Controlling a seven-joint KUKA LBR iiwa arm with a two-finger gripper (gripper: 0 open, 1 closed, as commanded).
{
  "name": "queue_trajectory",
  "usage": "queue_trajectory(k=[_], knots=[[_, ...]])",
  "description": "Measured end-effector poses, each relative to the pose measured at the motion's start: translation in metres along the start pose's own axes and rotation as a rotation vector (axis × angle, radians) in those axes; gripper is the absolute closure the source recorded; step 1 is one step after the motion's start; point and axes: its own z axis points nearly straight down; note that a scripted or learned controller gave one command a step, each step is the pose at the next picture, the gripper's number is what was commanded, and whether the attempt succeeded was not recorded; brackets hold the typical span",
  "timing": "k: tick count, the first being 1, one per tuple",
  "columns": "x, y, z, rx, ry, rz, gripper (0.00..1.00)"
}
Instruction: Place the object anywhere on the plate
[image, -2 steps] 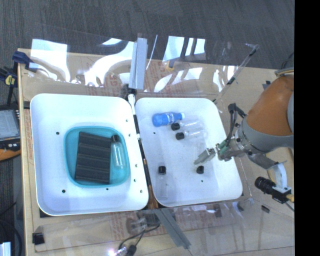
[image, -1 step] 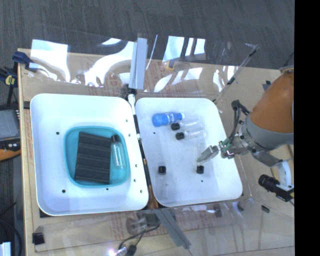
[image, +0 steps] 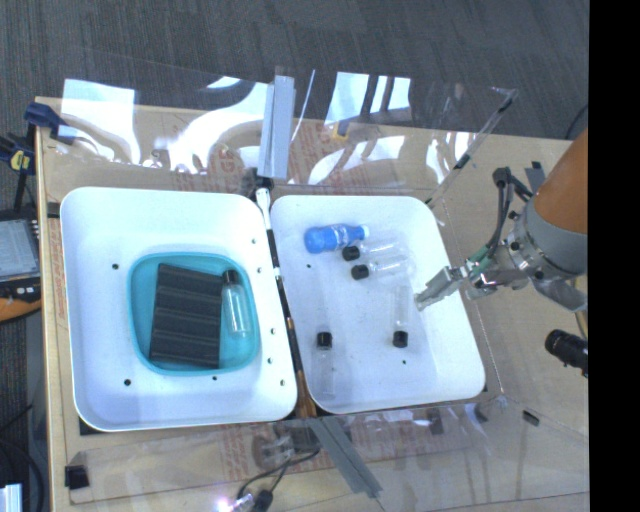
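A teal plate (image: 146, 283) lies in the left bin (image: 90, 230). On it rest a black ribbed block (image: 188, 315) and, along the block's right side, a small clear bottle with a black cap (image: 237, 304). In the right bin (image: 440, 370) a bottle with a blue cap (image: 330, 238) lies near the back. Close in front of it are two clear vials with black caps (image: 375, 268). My gripper (image: 424, 296) hangs over the right part of the right bin, pointing left. It is apart from the vials and I see nothing in it.
Two small black pieces (image: 323, 340) (image: 400, 339) sit toward the front of the right bin. A clear shield (image: 400, 120) stands behind the bins. Cables and clamps (image: 300, 455) lie at the bench's front edge.
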Motion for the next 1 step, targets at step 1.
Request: queue_trajectory(k=[1], knots=[[0.0009,0.0002,0.0235,0.003,0.001,0.036,0.0]])
